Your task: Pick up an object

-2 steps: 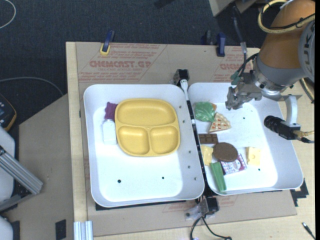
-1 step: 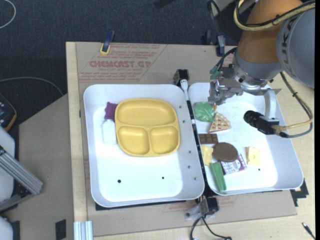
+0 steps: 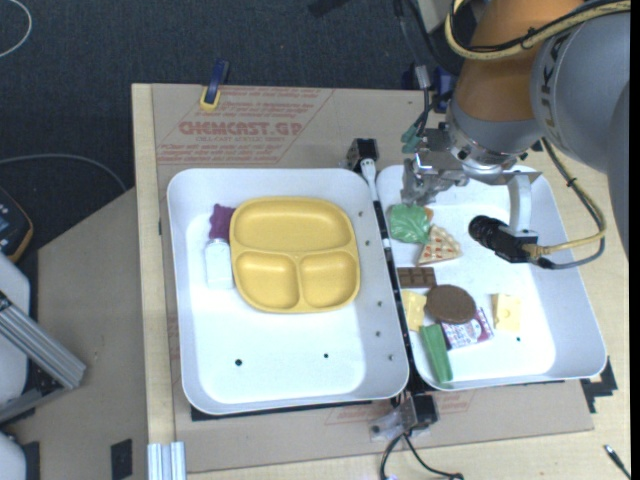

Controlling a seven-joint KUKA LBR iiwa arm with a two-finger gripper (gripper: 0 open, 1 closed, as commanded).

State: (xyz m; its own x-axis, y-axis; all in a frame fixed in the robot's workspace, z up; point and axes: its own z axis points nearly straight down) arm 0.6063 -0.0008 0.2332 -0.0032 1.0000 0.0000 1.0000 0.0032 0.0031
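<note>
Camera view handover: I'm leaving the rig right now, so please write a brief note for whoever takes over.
End effector: low over the right bin's upper left corner, above the green leafy item; whether it is open or shut cannot be told.
Right bin: green leafy item, waffle slice, chocolate bar, brown round piece, cheese piece, green stick.
Left bin: yellow divided tray, with a purple item and a white item beside it.
Done: nothing seen lifted.
Left: grasp and raise one object.

Divided tray [image 3: 295,251] in left bin [image 3: 190,298], toy foods [image 3: 440,288] in right bin [image 3: 570,343], pincer [image 3: 418,190] above them
</note>
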